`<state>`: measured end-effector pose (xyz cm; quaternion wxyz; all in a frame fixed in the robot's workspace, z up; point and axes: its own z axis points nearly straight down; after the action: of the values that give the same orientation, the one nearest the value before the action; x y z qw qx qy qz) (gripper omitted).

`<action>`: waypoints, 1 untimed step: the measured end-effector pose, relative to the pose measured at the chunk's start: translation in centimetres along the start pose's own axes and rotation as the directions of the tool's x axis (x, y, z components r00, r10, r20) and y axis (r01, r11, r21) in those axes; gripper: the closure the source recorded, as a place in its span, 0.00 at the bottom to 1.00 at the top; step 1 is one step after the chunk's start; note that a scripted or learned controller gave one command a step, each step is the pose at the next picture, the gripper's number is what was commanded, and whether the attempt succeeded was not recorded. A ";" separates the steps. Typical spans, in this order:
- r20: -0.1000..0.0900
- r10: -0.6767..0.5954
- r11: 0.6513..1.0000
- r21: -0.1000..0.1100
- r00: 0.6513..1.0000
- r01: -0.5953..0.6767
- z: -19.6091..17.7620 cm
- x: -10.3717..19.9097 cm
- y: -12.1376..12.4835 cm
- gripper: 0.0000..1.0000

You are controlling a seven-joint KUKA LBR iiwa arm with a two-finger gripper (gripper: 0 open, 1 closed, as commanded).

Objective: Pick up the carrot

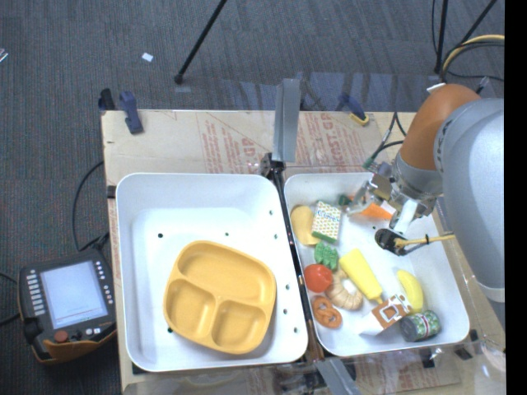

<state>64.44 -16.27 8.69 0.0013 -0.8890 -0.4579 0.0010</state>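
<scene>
The carrot point(377, 212) lies at the top of the right bin point(457, 299), right under the hand point(385, 194). I cannot tell if the hand is grasping it or not.

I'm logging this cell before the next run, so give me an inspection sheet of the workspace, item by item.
Surface: bench bearing two white bins, left bin and right bin, side by side.
Job's things: carrot, orange, at the right bin's far end, right beside the gripper.
Clutter: yellow divided plate in the left bin; in the right bin tomato, corn, banana, pretzel, can, green-checked box.
Grippers: gripper low over the right bin's far end; grasp unclear.
Cables: black cable running left of the bench.
Surroundings: teach pendant on carpet, tripod legs.
</scene>
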 end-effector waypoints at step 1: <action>0.002 -0.008 1.000 0.003 1.000 0.008 -1.0 0.2 -0.1 1.00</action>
<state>64.47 -16.06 9.66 0.0022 -0.8871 -0.4615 0.0026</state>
